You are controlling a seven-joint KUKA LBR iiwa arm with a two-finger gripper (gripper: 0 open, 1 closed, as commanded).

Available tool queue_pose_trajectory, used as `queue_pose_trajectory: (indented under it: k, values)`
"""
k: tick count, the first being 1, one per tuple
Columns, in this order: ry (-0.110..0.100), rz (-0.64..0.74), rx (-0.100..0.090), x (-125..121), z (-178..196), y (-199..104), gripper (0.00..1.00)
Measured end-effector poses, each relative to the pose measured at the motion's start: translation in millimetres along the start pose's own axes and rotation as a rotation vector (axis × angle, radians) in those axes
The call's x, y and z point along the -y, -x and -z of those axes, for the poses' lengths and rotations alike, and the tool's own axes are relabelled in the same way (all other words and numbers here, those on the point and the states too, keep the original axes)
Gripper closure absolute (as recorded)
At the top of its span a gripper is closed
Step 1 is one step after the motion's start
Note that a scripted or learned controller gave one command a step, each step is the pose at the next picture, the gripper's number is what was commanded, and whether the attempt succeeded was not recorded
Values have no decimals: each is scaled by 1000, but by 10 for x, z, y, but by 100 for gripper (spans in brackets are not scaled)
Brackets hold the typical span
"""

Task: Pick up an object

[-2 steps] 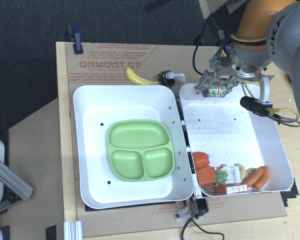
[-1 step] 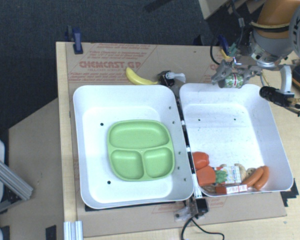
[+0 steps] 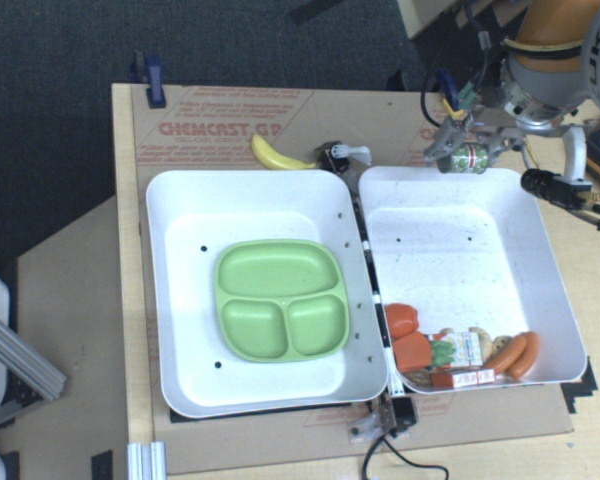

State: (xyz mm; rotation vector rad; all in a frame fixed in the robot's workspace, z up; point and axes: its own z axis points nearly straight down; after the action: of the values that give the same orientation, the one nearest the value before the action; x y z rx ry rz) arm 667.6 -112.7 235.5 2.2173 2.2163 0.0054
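My gripper [image 3: 469, 148] hangs over the far rim of the right bin [image 3: 540, 258], under the arm's orange band. A small can [image 3: 468, 159] with a green and white label sits between its two fingers, and the gripper is shut on it, above the rim. In the right bin's near corner lies a heap of toy food: a red pepper piece [image 3: 401, 319], an orange-red block [image 3: 411, 352], a white packet [image 3: 462, 348] and a sausage [image 3: 516, 355]. A green divided plate [image 3: 280, 300] rests in the middle of the left bin [image 3: 175, 268].
A yellow banana [image 3: 279, 156] lies on the cardboard behind the left bin, beside a small black and white object [image 3: 343, 154]. A black handle-like tool [image 3: 560, 186] sticks out at the right bin's far right corner. Cables hang at the bench's front edge [image 3: 395, 428].
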Motion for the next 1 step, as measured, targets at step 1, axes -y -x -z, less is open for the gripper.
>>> queue_pose_trajectory:
  k: [1]
  values:
    - [-18,2,-6,717,-325,-423,100]
